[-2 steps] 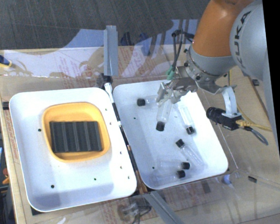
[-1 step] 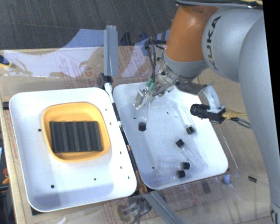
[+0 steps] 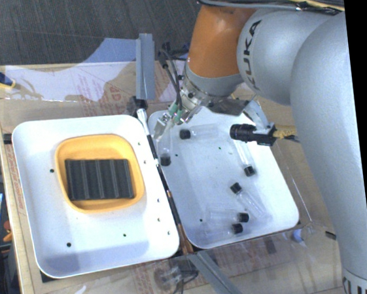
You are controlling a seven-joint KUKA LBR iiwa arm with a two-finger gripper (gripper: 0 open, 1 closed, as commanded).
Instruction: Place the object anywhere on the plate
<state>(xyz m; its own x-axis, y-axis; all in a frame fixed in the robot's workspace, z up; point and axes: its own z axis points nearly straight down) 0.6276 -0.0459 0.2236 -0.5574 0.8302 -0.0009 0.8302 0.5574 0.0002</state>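
Object candidates: several clear vials with black caps [image 3: 235, 188] lie loose in the right bin [image 3: 280, 214], spread from the far-left corner to the near edge; which one is the target cannot be told. Plate [image 3: 94, 146], yellow-rimmed with a dark ribbed centre, sits in the left bin [image 3: 51, 257] toward its far side, nothing on it, so it can receive. Gripper [image 3: 175, 116] is low at the right bin's far-left corner, likely positioned to pick there. Wrist hides the tool; released or clenched cannot be told. Vial bodies are transparent, outlines faint.
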